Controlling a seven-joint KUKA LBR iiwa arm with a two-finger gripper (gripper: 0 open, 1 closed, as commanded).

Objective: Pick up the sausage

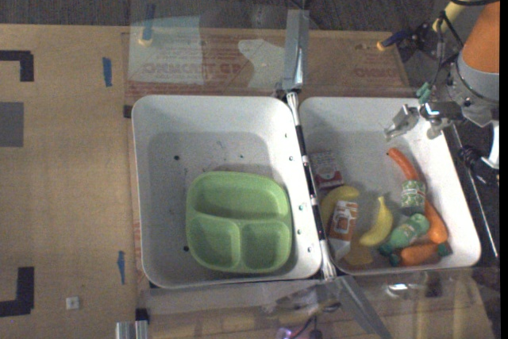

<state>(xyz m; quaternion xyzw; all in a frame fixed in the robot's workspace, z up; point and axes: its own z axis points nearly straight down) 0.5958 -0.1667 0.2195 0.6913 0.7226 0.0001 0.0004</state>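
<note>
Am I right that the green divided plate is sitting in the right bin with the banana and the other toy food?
Not quite. The camera view shows the green divided plate in the left bin, by itself. The banana and the other toy food lie in the right bin.

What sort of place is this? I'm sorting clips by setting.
Probably a robotics lab bench, not a kitchen: two shallow white bins sit side by side on a wooden bench marked with blue tape, a grey and orange robot arm reaches in, and the food looks like toys, such as the orange sausage.
</note>
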